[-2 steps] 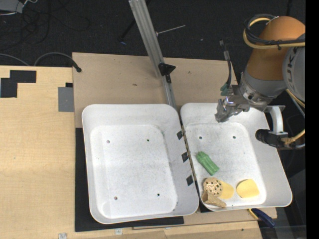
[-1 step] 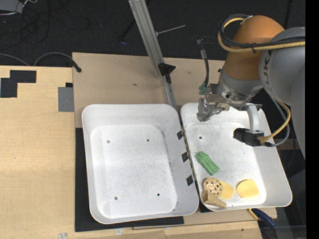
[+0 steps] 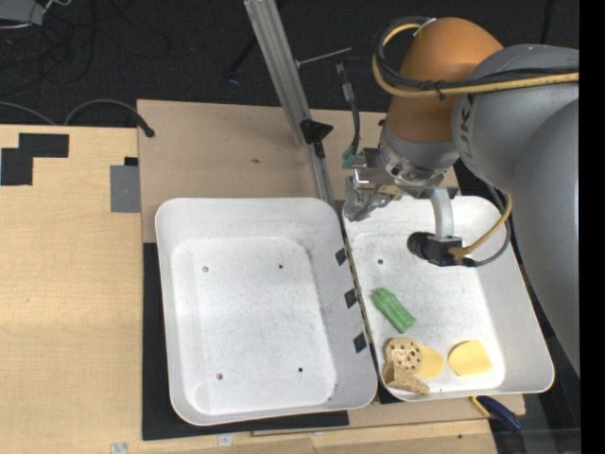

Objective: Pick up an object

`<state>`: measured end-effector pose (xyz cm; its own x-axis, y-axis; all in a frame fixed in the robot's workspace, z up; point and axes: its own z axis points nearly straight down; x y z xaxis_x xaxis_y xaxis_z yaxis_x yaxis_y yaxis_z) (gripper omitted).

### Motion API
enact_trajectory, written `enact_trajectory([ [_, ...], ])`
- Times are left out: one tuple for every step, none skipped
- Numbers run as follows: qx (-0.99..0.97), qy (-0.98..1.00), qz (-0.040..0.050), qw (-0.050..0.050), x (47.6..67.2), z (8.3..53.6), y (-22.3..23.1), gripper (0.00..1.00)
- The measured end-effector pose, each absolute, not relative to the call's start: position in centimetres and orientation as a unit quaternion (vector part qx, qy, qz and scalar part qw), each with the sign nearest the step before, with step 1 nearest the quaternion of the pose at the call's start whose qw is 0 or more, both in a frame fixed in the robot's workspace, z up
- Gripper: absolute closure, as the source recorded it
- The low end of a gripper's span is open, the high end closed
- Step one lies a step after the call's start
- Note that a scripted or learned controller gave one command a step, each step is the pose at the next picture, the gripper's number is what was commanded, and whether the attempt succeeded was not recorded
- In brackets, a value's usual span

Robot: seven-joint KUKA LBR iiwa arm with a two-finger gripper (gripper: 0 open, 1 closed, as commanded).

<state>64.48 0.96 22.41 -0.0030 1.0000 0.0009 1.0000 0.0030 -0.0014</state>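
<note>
at the near edge of the right bin [image 3: 529, 367] lie three things close together: a tan speckled piece [image 3: 405, 359] with dark dots, touching a flat yellow disc [image 3: 428, 361], and just beside them a pale yellow block [image 3: 469, 358] with rounded corners. a little farther in, near the bin's left wall, one green oblong object [image 3: 393, 309] lies at a slant. no writing can be read on any of them. the left bin [image 3: 180, 253] sits alongside, both on the wooden table [image 3: 66, 282]. at the far end of the right bin the tool [image 3: 364, 197] hangs low under the grey arm [image 3: 510, 130] and its orange band [image 3: 444, 64]; whether it is spread or pressed together cannot be told.
</note>
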Motion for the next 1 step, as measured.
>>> enact_trajectory([
  [-0.706,-0.708,0.0003,0.001,65.28,21.76,5.48,1.0],
])
